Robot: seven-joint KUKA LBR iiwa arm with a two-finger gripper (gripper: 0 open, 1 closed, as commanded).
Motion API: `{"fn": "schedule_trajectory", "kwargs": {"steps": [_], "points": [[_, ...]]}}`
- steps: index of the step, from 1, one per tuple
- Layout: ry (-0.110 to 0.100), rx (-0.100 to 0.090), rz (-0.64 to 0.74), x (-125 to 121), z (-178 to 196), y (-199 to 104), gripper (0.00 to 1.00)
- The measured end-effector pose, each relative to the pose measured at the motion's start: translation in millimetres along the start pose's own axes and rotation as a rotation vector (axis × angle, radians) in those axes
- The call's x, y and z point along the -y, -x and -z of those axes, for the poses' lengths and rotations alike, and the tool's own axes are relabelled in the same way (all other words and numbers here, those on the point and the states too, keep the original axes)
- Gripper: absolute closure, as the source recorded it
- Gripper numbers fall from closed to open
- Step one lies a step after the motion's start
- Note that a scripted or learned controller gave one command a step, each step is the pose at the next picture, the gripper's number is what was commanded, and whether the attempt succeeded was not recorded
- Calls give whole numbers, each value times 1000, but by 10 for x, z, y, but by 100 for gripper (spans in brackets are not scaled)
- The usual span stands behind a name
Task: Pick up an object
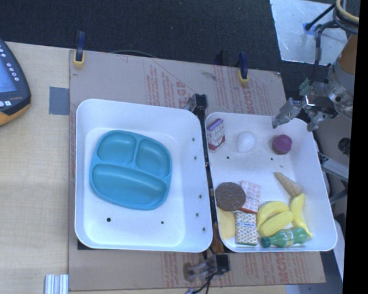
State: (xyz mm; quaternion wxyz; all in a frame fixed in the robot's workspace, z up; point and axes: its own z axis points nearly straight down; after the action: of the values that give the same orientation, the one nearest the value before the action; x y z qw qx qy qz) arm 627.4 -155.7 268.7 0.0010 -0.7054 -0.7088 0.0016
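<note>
Bins sit side by side on a brown cardboard sheet point(175, 80) laid over the bench. The left bin point(83, 168) carries a blue divided plate point(131, 169), lying flat a little toward its left side. The right bin point(323, 201) carries all the small objects.

Along the right bin's far edge, from left to right: a small carton point(216, 132) near the far left corner, a white ball point(246, 141) at mid-edge, and a purple ball point(282, 143) toward the far right corner. Nearer the front, a dark round cookie point(230, 195) lies beside the bin's left wall, with a pink-and-white wafer point(250, 195) touching its right side. A small printed packet point(245, 228) lies at the front edge. To its right are two yellow bananas point(274, 217), one beside the other, and a third yellow piece point(299, 209) along the right wall. A tan cone point(287, 183) lies just behind them, tilted. A green bottle point(284, 239) lies on its side at the front right corner.

The gripper point(299, 116) hangs over the right bin's far right corner, just behind and slightly right of the purple ball, apart from it. Its two fingers are spread, with nothing between them.
</note>
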Motion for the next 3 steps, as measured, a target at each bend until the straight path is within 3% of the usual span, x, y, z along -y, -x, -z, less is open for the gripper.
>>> {"fn": "schedule_trajectory", "kwargs": {"steps": [1,2,3], "points": [[-7,1,-2,-280,-811,379,0],[-3,1,-1,-285,-1745,564,0],[-1,1,1,-292,-1594,567,100]]}}
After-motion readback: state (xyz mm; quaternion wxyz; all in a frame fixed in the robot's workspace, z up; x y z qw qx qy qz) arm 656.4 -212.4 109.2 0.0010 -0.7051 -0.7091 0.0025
